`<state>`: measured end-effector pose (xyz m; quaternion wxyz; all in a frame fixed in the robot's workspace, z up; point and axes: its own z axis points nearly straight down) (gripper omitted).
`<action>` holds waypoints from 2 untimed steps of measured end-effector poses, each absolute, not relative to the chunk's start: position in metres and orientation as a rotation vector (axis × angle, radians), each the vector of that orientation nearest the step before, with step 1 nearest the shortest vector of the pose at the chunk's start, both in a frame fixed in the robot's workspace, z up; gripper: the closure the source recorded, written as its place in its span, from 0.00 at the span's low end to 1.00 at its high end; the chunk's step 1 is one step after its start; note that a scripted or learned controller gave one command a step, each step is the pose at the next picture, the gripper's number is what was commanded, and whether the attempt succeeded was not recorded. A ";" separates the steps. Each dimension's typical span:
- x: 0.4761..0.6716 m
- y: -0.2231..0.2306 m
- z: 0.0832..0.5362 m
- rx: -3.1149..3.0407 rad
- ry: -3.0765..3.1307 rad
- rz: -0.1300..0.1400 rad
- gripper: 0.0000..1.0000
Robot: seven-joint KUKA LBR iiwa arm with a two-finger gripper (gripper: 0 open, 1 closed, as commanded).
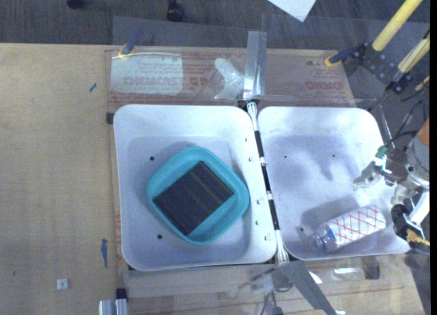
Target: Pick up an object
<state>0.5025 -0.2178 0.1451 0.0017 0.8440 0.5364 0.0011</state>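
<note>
While the arm (418, 170) sat at the right edge of the frame, its gripper (390, 185) hung over the right side of the right bin (300, 129). Couldn't tell the gripper's state or whether it had hold of anything: the tooling was cut off by the frame edge and too cluttered to read. A clear plastic bottle (347, 229) with a red crosshatch label lay on its side near the front right corner of the right bin, cap end pointing toward the divider, just below and left of the gripper. Contact between the two couldn't be judged. Left bin (136, 136) held a teal square dish (198, 195), rotated diamond-wise, with a dark ribbed square block (192, 197) sitting inside it.
</note>
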 end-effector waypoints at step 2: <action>0.479 -0.121 0.195 2.933 1.139 -0.007 0.00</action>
